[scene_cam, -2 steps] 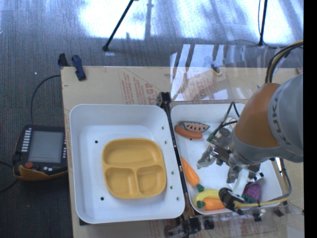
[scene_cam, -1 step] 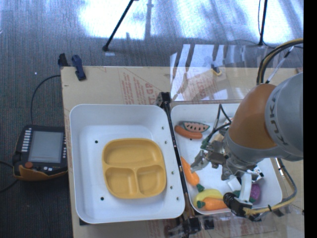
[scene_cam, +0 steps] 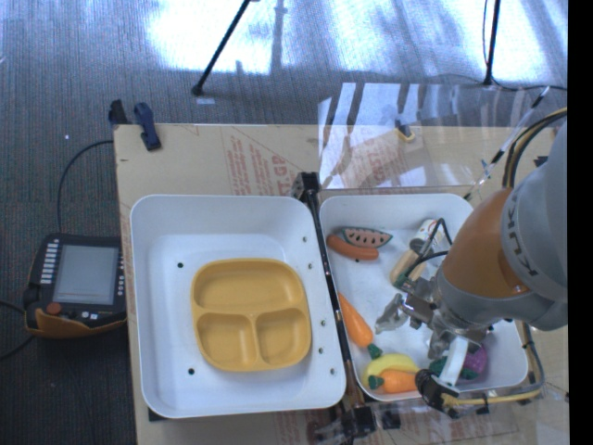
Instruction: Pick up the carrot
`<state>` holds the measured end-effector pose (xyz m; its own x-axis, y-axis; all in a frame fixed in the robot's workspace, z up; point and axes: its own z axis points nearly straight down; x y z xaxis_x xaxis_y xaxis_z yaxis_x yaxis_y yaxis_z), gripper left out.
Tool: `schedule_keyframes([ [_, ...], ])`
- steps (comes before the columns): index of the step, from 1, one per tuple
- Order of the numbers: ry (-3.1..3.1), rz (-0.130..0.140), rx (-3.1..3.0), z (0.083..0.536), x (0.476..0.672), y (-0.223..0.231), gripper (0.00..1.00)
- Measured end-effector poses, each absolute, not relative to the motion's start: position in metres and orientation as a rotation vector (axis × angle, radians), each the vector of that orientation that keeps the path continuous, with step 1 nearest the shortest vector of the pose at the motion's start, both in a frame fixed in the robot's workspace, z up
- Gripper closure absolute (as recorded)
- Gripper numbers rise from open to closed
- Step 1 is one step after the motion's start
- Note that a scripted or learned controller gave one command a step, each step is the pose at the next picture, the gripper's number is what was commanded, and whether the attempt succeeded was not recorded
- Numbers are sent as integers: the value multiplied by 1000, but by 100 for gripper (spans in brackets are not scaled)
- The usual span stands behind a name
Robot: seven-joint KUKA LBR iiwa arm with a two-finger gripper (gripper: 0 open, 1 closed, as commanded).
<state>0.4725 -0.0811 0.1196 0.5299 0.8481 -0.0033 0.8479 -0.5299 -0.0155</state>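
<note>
meanwhile carrot (scene_cam: 356, 320) lies in right bin (scene_cam: 482, 208), left of end effector (scene_cam: 422, 327); grip state unclear.

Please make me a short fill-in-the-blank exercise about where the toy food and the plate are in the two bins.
1. The yellow divided plate lies in the ____ bin.
2. The carrot lies in the right bin, close to its ____ wall.
3. The watermelon slice lies nearer the ____ end of that bin than the carrot.
4. The plate has ____ compartments.

Missing words: left; left; far; three
</note>
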Motion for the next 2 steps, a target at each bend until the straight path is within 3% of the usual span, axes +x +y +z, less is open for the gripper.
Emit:
schedule_keyframes([
  [1,-1489,4,-2758,188,476,-53,0],
  [2,-1583,22,-2696,94,485,-83,0],
])
